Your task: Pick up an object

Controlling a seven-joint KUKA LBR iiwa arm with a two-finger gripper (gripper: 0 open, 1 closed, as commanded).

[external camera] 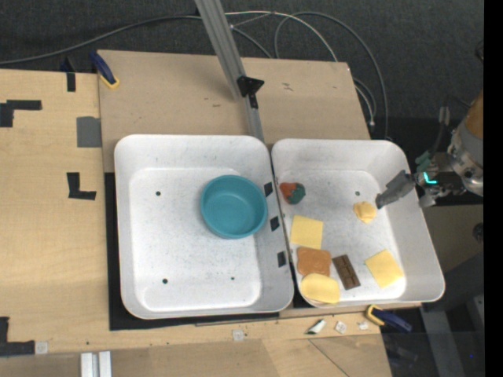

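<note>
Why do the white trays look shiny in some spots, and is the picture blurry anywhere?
In the camera view, overhead light glares softly off the left bin and right bin; the blue bowl looks sharp, while the gripper at the right edge looks slightly blurred.

The arm point(471, 144) is cut off by the right edge. The gripper point(394, 188) is blurred, its fingers indistinguishable. Small white bits point(328, 326) below the right bin point(409, 234) cannot be identified.
</note>
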